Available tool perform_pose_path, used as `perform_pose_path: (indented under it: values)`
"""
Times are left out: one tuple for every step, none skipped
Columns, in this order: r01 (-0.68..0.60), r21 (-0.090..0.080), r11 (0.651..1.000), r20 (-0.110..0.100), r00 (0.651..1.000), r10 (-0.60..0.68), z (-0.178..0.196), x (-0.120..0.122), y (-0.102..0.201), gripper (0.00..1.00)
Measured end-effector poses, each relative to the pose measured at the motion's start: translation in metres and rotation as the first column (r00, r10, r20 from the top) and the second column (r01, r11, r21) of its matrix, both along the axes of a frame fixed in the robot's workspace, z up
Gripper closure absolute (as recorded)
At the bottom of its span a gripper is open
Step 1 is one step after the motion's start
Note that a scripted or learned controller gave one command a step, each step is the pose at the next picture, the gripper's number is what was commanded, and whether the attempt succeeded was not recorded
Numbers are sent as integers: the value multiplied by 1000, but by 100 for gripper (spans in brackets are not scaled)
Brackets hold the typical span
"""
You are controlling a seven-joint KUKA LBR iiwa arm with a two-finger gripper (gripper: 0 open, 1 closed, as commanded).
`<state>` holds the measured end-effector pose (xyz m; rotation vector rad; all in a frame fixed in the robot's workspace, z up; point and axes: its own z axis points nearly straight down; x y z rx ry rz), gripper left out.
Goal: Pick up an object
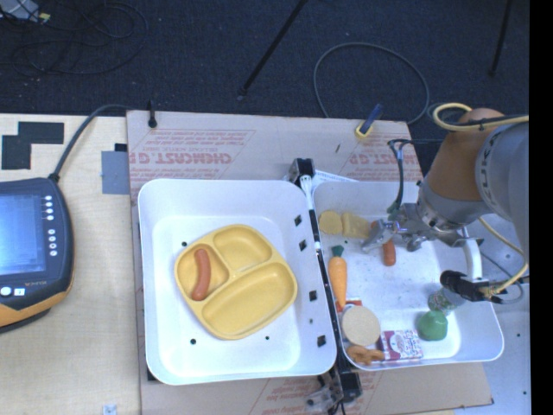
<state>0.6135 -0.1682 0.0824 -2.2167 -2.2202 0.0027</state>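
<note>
My gripper (393, 233) hangs low over the back of the right bin (484, 346), on the grey arm with the orange band (458, 164). A small red sausage (390, 253) sits right at its tip, touching or just below it; whether it is gripped I cannot tell. A pale yellow chunk (343, 224) lies just left of the gripper. An orange carrot (338, 279) lies along the bin's left wall. Nearer the front are a round beige disc (360, 325), a pink and white carton (400, 345) and a green piece (433, 325).
The left bin (164, 353) holds a yellow divided plate (251, 305) with a brown sausage (202, 273) in its left compartment. A black divider (313, 258) runs between the bins. A control pendant (26, 240) lies far left. Cables (484, 288) trail by the arm.
</note>
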Motion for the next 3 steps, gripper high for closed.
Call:
perform_pose_path:
  values:
    - [-3, 1, 1000, -6, 1000, 3, 4, 27, 27, 0]
    - [-1, 1, 1000, -1, 1000, 1, 15, 27, 25, 100]
    - [-1, 0, 1000, 5, 1000, 1, 110, -28, 62, 100]
